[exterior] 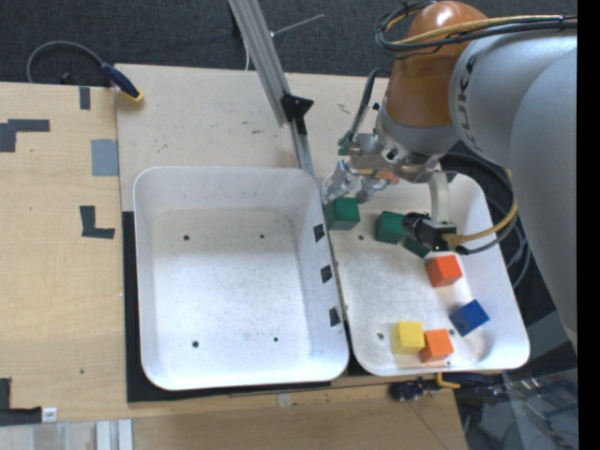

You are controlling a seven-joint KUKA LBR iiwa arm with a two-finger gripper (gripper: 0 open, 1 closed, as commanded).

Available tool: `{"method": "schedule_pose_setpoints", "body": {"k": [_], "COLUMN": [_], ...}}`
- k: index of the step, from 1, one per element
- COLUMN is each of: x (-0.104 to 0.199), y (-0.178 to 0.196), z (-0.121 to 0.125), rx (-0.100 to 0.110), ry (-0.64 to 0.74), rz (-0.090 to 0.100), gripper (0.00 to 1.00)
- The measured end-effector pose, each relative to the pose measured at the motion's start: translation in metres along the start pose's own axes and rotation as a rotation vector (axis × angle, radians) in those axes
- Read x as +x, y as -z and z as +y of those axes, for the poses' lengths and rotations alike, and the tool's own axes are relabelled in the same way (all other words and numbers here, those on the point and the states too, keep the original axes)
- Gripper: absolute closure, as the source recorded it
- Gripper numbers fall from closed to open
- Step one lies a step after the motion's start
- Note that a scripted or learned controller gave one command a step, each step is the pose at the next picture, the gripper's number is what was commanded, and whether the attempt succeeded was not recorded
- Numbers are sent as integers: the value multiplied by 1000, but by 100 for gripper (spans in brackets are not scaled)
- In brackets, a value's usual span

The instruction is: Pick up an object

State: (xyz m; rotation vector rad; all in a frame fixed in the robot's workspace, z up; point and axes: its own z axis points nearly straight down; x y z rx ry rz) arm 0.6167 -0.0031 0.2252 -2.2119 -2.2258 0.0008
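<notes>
**Gripper low at the bin's upper left, green cube at its fingers**

Gripper [345,193] sits low over the upper left corner of the right-hand shallow white bin [497,345], close to the wall it shares with the left-hand shallow white bin [150,279]. It hangs from the grey arm [525,73], which comes in from the right and bends downward below its orange band [427,64]. Whether its fingers are apart or closed cannot be told from this slant.

Directly below the fingertips, and touching or nearly touching them, lies a small green cube [345,214]; it cannot be told whether the cube is held. Just to the gripper's right rests a second, darker green block [390,226], beside black cabling. Further right and lower lies an orange-red cube [443,269], then a blue cube [469,316] below that. Well below the gripper, near the bin's front rim, a yellow cube [409,336] and a small orange cube [437,345] sit touching each other.
</notes>
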Motion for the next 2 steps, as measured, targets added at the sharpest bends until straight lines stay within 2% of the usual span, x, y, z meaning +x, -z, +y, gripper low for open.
{"method": "schedule_pose_setpoints", "body": {"k": [2], "x": [98], "y": [18], "z": [-59], "rx": [1], "ry": [2], "rz": [0], "gripper": [100]}}
